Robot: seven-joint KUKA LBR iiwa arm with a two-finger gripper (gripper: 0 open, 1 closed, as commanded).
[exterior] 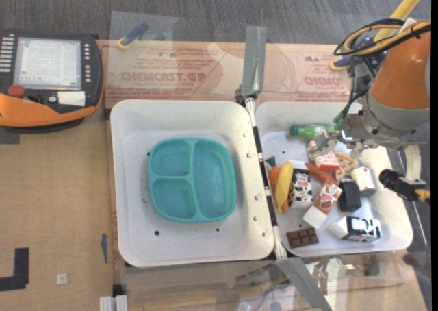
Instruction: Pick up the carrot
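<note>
Honestly, the carrot (320, 172) beside the banana (284, 185) looks light, stiff, slick; I'd grab mid-length. Can't tell my gripper (340, 140) state.

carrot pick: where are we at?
Done: the arm has reached over the right bin, with the gripper above the cluttered toys. In hand: nothing visibly; the carrot lies in the bin among the toys, just below the gripper, beside the banana. Left: descend, grasp, lift. The teal plate sits in the left bin.
</note>
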